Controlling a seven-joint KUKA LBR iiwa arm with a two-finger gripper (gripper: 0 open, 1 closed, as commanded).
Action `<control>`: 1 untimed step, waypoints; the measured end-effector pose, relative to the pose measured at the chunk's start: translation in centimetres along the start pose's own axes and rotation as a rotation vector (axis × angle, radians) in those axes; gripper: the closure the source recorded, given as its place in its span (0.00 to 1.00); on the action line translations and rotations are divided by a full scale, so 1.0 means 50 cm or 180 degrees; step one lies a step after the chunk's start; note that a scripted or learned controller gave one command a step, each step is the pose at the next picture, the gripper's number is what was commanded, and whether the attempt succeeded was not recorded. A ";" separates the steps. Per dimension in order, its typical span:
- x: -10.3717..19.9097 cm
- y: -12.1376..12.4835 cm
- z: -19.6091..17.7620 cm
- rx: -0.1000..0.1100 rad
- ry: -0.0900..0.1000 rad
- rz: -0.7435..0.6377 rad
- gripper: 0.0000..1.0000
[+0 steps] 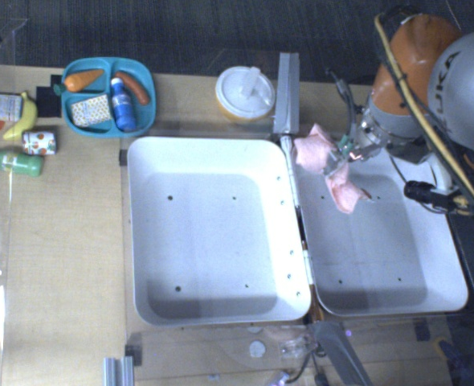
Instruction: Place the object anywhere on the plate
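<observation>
step: carry to plate | pink cloth [333, 171] is seen draped at the gripper [343, 153], hanging just below it | grip state cannot be told | blue plate [145, 87] lies far across; a high, slow lift is advised

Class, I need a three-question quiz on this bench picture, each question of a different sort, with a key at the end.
1. True or false: the pink cloth lies in the left bin.
2. The blue tray sits: A) beyond the left bin, B) inside the right bin, C) on the lidded cup.
3. Fill in: the gripper is over the ___ bin.

Key: 1 false; 2 A; 3 right.
</observation>
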State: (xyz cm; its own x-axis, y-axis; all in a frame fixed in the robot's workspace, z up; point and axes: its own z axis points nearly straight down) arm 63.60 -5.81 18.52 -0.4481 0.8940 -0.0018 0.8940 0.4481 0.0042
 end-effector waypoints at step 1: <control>0.001 0.004 -0.081 -0.0001 -0.0002 -0.0021 1.00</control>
State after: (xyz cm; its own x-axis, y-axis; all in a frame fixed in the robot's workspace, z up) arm 63.75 -5.66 22.55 -0.4539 0.8910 -0.0025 0.8910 0.4539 0.0044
